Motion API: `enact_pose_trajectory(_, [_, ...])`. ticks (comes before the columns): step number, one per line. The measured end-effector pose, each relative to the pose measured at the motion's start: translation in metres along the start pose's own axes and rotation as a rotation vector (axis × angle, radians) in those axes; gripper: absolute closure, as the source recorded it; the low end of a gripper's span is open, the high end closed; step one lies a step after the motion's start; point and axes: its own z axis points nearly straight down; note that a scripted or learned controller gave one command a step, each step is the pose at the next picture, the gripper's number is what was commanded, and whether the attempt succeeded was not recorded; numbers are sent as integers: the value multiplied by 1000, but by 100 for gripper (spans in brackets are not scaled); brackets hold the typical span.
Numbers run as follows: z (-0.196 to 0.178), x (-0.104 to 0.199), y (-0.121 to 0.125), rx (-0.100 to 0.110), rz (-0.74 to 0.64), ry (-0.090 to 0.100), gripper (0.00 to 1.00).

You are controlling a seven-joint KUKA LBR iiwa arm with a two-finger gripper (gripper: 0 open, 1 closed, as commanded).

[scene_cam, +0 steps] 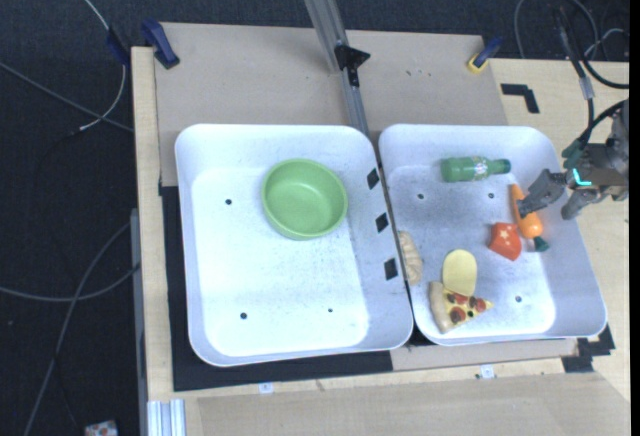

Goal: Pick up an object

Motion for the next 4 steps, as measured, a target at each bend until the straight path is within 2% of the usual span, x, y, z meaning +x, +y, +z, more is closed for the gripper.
enact_pose_trajectory(1, [-2,0,0,-4,0,0,0])
enact_pose_trajectory(2, [42,-2,3,4,1,2,0])
enact_pose_trajectory(4, [168,0,-2,3,1,2,0])
